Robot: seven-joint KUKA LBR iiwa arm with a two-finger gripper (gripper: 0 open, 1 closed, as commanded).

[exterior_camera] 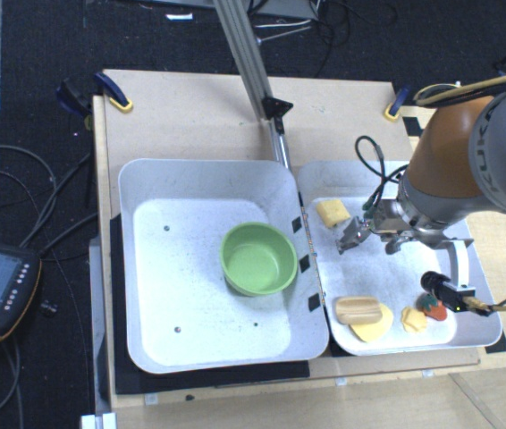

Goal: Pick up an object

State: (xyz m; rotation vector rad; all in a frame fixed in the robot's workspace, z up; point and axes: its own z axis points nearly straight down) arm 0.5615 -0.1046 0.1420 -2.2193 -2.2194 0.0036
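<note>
Your gripper (357,236), how wide I can't tell, hangs just below-right of the yellow block (332,212): light, probably soft; pinch its flat sides.

A bulky grey arm (503,155) with an orange band, black looping cables and a small metallic pincer (353,237).

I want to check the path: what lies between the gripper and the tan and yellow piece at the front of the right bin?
In the camera view, only bare white bin floor separates the gripper from the tan and yellow piece.
</note>
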